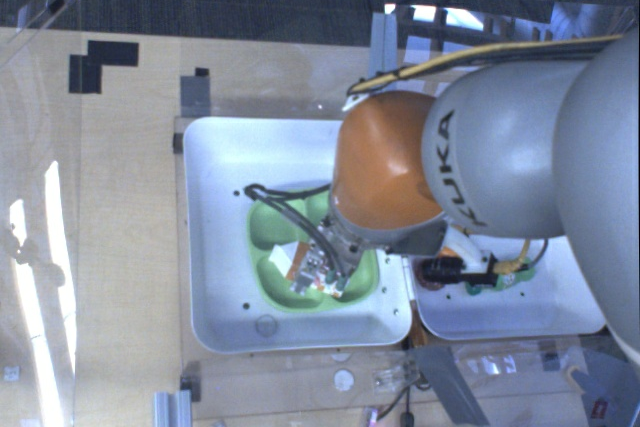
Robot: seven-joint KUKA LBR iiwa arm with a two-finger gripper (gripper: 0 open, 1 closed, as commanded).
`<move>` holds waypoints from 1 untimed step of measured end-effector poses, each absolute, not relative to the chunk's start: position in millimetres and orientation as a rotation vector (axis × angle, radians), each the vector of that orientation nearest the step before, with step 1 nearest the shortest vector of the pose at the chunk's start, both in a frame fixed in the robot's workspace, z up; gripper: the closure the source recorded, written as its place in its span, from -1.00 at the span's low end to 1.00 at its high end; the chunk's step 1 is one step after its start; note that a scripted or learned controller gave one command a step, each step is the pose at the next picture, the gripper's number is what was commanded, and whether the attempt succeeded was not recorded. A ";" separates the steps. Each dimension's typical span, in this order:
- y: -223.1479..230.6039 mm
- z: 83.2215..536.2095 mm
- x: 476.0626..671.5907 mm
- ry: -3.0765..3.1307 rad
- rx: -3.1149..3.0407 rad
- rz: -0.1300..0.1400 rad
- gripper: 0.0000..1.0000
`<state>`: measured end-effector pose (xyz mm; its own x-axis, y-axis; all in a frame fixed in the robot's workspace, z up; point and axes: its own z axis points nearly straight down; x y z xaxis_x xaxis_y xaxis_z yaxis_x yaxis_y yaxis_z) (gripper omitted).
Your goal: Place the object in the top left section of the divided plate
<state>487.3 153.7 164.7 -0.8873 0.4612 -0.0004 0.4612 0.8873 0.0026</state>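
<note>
Green, the divided plastic plate (pixel 268 227) lies in the left white bin (pixel 215 245), with the two-finger gripper (pixel 318 272) lowered over it. Finger state and object cannot be told. A misjudged release could land in the wrong section.

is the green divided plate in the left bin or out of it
In. The green divided plate lies on the floor of the left bin, inside its white walls, with the end effector over it.
</note>
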 end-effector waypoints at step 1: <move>153.5 164.9 487.5 3.050 0.746 0.004 -1.00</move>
<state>487.5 153.5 164.9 -0.8871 0.4615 -0.0010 0.4615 0.8871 0.0028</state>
